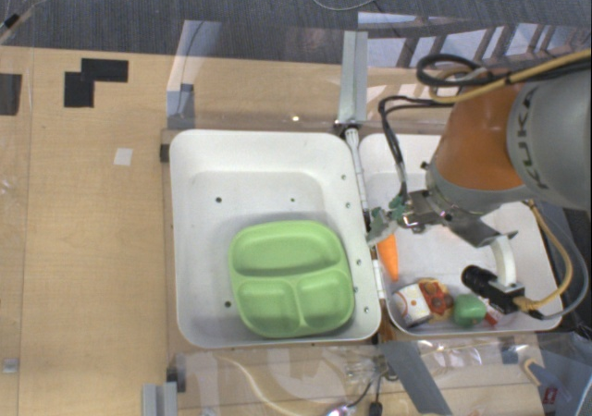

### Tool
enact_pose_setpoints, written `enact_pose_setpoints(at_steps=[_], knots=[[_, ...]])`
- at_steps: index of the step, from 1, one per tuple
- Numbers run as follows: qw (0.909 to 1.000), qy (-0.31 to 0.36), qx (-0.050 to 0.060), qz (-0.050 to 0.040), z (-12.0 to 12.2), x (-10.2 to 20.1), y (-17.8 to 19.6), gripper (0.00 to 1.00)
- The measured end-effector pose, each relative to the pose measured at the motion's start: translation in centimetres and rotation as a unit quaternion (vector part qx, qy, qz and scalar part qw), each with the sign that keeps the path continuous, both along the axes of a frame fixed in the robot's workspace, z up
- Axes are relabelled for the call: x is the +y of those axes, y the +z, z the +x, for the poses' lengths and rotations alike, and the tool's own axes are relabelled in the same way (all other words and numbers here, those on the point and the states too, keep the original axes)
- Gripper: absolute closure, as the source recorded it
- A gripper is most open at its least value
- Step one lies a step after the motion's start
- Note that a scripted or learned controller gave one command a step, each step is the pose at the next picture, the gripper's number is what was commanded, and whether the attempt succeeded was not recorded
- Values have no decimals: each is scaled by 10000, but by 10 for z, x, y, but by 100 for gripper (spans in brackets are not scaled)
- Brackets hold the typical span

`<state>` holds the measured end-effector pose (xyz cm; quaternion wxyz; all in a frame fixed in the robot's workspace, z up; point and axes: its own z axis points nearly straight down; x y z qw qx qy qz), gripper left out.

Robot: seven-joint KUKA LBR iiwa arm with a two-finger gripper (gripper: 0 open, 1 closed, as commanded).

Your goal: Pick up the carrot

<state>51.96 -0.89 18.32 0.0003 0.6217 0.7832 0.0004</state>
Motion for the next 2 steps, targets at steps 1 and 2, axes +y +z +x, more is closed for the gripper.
enact_pose_setpoints(at_steps=[1,2], knots=[[10000,16,-11,2,2,1,10,100],[10000,13,-12,2,2,1,10,0]])
